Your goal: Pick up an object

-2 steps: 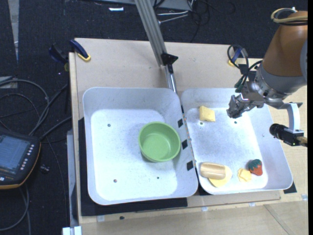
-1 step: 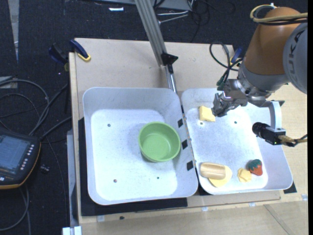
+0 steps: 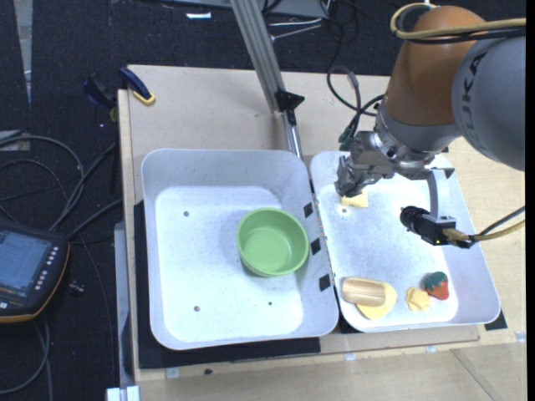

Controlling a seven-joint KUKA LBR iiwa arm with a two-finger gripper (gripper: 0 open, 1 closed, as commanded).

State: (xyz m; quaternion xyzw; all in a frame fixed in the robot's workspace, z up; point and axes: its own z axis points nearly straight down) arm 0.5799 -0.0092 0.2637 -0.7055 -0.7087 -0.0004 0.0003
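Note:
My gripper [image 3: 349, 189] hangs over the far left corner of the right bin [image 3: 393, 232], its tips right above a small pale yellow piece [image 3: 357, 200] that lies on the bin floor. Near the bin's front edge lie a tan and yellow block [image 3: 368, 295], a small yellow bit [image 3: 417, 299] and a red strawberry-like toy [image 3: 436, 286]. A green bowl [image 3: 272, 241] stands upright in the left bin [image 3: 192, 257].
A slanted metal pole [image 3: 261, 48] rises behind the bins and ends at a black clamp [image 3: 288, 103]. A black connector with a cable [image 3: 425, 224] hangs from the arm over the right bin. A blue and yellow clamp [image 3: 134, 86] sits at the bench's far left corner.

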